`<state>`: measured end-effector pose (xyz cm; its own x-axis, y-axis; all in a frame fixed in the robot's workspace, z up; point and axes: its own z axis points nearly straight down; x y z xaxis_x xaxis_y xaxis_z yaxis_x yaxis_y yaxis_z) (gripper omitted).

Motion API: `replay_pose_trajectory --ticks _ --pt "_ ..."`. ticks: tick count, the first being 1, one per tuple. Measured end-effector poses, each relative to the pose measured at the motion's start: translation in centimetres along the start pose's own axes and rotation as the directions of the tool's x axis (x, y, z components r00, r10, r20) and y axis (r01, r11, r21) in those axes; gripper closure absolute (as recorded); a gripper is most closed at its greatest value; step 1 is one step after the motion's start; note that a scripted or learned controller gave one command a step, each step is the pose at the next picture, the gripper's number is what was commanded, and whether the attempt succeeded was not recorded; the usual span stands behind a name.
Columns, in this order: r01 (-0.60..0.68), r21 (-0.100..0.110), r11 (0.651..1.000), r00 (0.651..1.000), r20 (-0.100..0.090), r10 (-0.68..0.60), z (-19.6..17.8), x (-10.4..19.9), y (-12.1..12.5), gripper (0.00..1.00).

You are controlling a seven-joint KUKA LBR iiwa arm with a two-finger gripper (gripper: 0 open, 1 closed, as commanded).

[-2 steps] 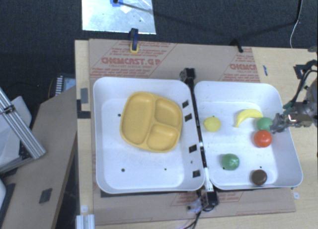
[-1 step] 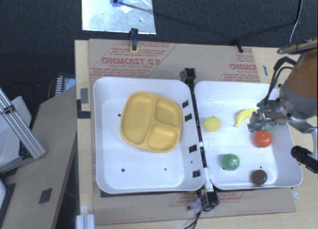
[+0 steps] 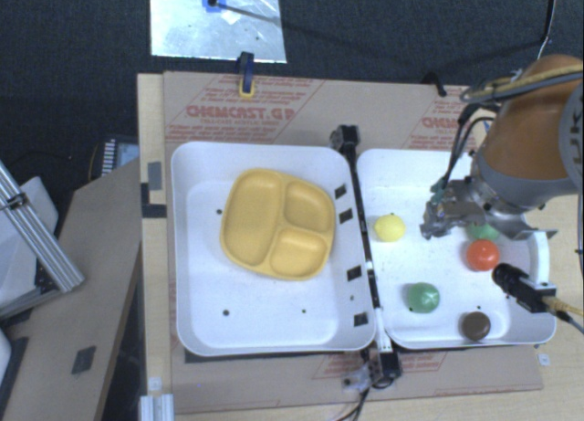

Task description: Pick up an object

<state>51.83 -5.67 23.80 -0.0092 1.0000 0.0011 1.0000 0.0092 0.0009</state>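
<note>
Yellow ball [image 3: 390, 227] in right bin [image 3: 401, 323], just left of hand [image 3: 436, 224]

The arm [image 3: 534, 131] reaches in from the right, its orange band above the grey wrist, bent downward. The gripper [image 3: 441, 218] hangs low, pointing down and leftward.

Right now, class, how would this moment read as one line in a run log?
gripper: over right white bin | nearest: round yellow ball | left white bin: yellow divided plastic tray
</note>
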Motion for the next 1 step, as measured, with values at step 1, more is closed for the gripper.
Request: replay_pose_trajectory --ticks 1 --pt "0.001 -0.001 1.0 1.0 -0.001 -0.001 0.43 6.06 0.06 1.0"
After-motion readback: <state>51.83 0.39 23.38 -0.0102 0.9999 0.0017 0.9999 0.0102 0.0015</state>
